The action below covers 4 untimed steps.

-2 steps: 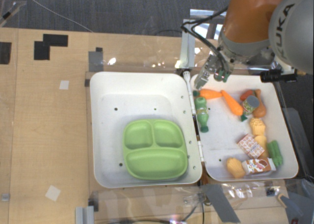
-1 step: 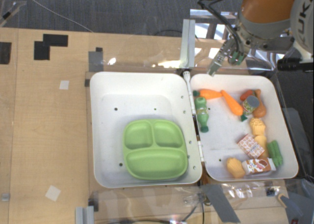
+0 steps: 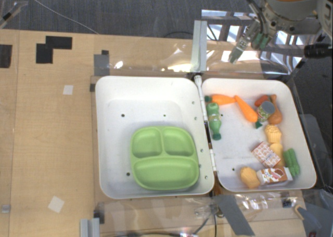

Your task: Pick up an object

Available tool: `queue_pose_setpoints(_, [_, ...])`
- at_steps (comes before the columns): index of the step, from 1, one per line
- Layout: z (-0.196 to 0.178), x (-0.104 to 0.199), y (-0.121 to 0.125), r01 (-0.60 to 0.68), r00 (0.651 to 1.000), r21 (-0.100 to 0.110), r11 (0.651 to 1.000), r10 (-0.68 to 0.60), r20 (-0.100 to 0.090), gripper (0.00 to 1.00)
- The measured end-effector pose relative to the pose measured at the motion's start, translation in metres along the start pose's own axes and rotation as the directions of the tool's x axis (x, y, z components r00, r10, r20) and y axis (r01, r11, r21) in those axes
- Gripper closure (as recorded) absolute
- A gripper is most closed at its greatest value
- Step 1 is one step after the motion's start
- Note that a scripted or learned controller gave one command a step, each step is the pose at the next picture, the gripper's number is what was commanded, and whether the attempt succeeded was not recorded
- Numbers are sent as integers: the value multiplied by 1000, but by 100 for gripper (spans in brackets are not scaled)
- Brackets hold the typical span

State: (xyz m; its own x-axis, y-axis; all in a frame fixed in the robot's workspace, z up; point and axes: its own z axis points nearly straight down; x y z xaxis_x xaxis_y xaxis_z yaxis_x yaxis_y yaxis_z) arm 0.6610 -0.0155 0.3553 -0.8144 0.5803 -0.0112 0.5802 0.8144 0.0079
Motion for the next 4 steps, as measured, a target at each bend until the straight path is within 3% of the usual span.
queue_pose_setpoints(1, [56, -7, -30, 189, 982, 3, 982, -189, -6, 100])
queue_pose_setpoints(2, [23, -26, -43, 196, 981, 1, 981, -196, 0, 100])
queue_pose_setpoints(3, [77, 47, -19, 190, 982, 2, 982, -190, -10, 100])
queue_pose_setpoints(4, [8, 8, -31, 66, 998, 0, 998, -66, 1, 100])
